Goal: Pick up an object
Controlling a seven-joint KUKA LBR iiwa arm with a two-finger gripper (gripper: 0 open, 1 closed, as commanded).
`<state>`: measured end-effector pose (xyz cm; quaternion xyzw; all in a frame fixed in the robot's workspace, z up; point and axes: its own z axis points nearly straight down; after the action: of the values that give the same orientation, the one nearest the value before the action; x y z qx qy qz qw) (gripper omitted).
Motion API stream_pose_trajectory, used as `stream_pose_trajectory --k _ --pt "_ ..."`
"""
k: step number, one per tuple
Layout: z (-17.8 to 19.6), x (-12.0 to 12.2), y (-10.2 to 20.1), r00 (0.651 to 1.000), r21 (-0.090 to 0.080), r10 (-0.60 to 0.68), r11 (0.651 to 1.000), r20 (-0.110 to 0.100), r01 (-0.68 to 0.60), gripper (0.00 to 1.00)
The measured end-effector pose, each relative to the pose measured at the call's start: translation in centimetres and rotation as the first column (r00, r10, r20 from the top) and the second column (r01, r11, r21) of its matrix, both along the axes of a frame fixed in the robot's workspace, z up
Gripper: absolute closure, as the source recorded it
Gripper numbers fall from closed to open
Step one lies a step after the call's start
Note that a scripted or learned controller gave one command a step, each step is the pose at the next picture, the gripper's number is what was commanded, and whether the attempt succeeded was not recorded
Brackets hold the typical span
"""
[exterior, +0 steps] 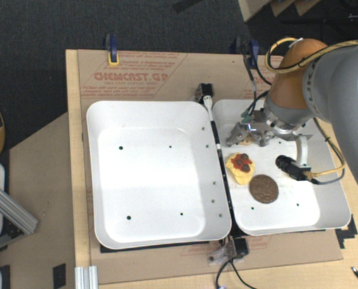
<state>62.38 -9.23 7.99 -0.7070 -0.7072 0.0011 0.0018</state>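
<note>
Inside right bin (323,218), yellow-red toy (240,168), brown disc (264,188), jaws' state unclear

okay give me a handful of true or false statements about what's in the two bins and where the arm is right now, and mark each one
1. The brown round disc lies in the right bin. True.
2. The yellow item with red on top lies in the left bin. False: it lies in the right bin, near the divide between the bins.
3. The gripper is over the right bin's far part. True.
4. The brown disc sits farther from the camera than the yellow item. False: it sits nearer, just to the yellow item's right.
5. The gripper holds the brown disc. False: the disc lies on the bin floor, apart from the gripper.
</note>
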Motion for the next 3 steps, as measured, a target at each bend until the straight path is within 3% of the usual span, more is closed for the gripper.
stream_pose_trajectory --k 1,2,3 --pt "11.3 3.0 2.0 1.000 -0.002 0.004 1.000 0.019 -0.004 0.00" --pt "2.4 0.5 -4.0 1.000 -0.001 -0.007 1.000 -0.005 0.007 0.00" --pt "0.4 4.4 -1.9 1.000 -0.001 0.003 1.000 0.008 -0.003 0.00"
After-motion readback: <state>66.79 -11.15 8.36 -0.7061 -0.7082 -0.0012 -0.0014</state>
